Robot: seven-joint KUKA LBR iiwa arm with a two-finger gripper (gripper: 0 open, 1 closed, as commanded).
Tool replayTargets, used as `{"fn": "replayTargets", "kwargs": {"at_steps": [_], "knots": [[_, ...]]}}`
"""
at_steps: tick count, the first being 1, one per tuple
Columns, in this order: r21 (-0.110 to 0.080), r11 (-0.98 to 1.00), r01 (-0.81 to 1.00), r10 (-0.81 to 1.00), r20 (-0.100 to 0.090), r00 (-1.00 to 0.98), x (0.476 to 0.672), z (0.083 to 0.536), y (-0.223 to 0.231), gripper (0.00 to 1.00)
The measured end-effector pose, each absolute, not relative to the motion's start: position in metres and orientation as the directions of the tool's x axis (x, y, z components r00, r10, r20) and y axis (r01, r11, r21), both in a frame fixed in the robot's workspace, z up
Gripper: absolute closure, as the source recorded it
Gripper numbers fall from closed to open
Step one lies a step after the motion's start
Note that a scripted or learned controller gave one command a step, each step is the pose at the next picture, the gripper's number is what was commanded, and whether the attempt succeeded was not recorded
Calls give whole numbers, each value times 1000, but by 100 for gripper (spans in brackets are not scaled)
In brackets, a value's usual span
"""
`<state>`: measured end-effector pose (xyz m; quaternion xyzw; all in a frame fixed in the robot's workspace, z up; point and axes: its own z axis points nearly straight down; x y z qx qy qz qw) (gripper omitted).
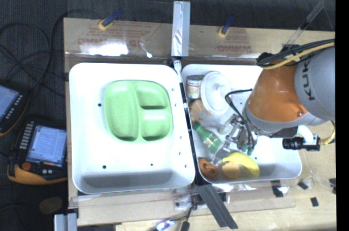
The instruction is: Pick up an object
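Observation:
My gripper hangs low inside the right bin, near its front. Just below and in front of it lies a yellow banana-shaped object beside a brown rounded object. A green packet lies to the gripper's left, and a white lidded cup and a small can stand farther back. The orange band of the arm covers the middle of the bin. Nothing shows between the fingers.
The left bin holds a green divided tray. A wall between the two bins runs just left of the objects. Tablets and cables lie off the bench to the left.

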<state>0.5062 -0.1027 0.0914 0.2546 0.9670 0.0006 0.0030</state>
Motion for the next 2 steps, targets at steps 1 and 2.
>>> {"fn": "replayTargets", "kwargs": {"at_steps": [1,2], "knots": [[6,868,496,496,-10,-868,508,103,-104,100],[-1,722,691,691,1,-722,521,220,-22,100]]}}
